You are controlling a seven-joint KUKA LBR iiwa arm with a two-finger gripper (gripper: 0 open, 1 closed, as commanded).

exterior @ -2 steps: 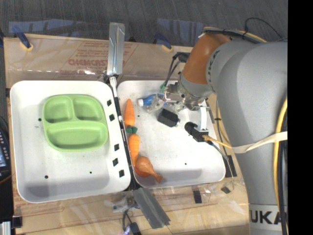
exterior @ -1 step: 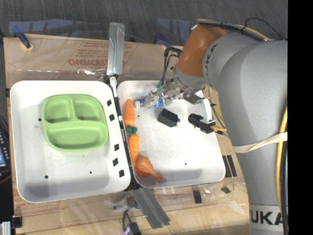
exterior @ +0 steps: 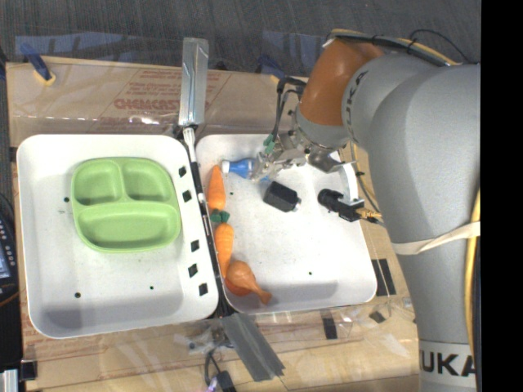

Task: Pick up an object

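- Camera view: my hand point(exterior: 274, 160) hangs low over the far edge of the right bin point(exterior: 343, 278), wrist bent down from the orange band. I cannot tell whether it is open or closed; the metal parts blur together there.
- Just beside my hand, toward the divider, lies a small blue-and-white object point(exterior: 239, 167), perhaps a little bottle. It looks like the nearest candidate, but I see nothing clearly gripped.
- A small black block point(exterior: 280, 195) sits just in front of my hand, toward the bin's middle, lying apart from everything else, so I judge it the easier grab.
- Two toy carrots point(exterior: 215, 188) point(exterior: 223, 242) lie end to end along the bin's left wall, and an orange drumstick-like toy point(exterior: 243, 279) rests near the front left corner. Pressed to the wall, they leave little room for a grip.
- The left bin point(exterior: 49, 300) holds a green divided plate point(exterior: 127, 202) near its far side, well apart from me.
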